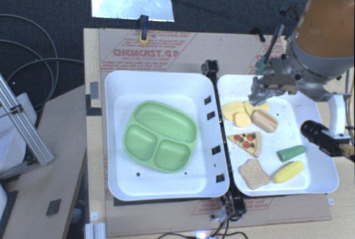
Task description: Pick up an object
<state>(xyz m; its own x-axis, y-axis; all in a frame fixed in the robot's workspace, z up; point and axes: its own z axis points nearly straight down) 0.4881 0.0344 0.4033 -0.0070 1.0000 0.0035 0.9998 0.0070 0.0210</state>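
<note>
hot dog (264, 120), long axis slanting down-right

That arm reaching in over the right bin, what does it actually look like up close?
A thick rounded arm with a broad orange band above a grey wrist collar. Below it hangs a boxy grey metal end effector, with thin dark and greenish cables running down beside it.

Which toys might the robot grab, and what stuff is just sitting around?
For the job: gripper, and the toy food in the right bin: cheese pieces, hot dog, pizza slice, bread slice, green pepper, yellow corn.

Just lying about: green divided plate in the left bin, cardboard sheet.
</note>
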